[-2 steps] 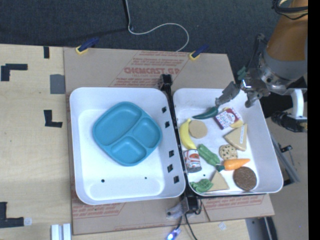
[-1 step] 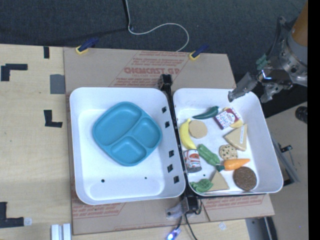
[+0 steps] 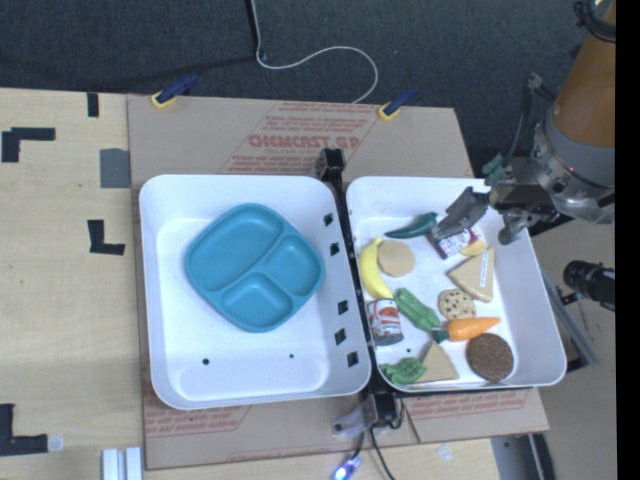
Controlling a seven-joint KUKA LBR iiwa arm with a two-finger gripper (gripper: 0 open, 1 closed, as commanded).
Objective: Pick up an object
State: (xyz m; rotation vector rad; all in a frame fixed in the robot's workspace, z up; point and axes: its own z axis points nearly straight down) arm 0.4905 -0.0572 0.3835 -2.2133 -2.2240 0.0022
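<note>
Two shallow white bins are shown side by side on a cardboard sheet (image 3: 300, 138); the left bin (image 3: 170, 268) is occupied by a blue divided plate (image 3: 254, 266), lying flat near its centre. The right bin (image 3: 540, 298) is crowded with toy foods: a banana (image 3: 372, 270) is seen along the left wall, just beside a round beige biscuit (image 3: 396, 259); a small can (image 3: 385, 321) lies below the banana; a green pepper (image 3: 418, 310), a speckled cookie (image 3: 456, 302), a carrot (image 3: 470, 327), a cheese wedge (image 3: 476, 273) and a brown round patty (image 3: 490, 356) are grouped toward the lower right; a green leafy piece (image 3: 404, 371) is found at the bottom edge. The gripper (image 3: 468, 212) is positioned over the upper right of this bin; a small dark packet with a red and white label (image 3: 452, 240) is seen directly at its fingertips, though whether it is clamped between them cannot be told from this view.
</note>
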